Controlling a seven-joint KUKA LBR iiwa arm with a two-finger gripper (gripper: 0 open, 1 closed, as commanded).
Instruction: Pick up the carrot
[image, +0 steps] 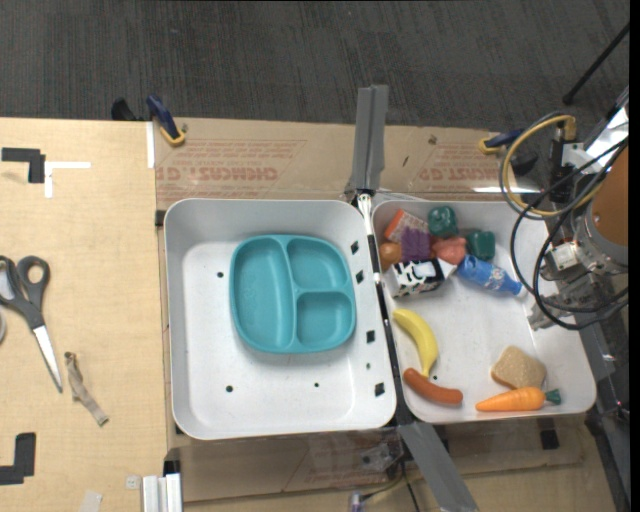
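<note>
The orange carrot (512, 401) with a green top lies flat along the front wall of the right bin (470, 320), its green end pointing right. My gripper (560, 295) hangs over the bin's right rim amid looped cables, up and to the right of the carrot and well apart from it. The orange-banded wrist sits just above the gripper at the view's right side.
A bread slice (518, 368) lies right behind the carrot, with a red sausage (432, 388) to its left and a banana (420, 338) beyond. Several toy foods crowd the bin's back, among them a blue bottle (490, 275). The left bin holds a teal divided plate (294, 293).
</note>
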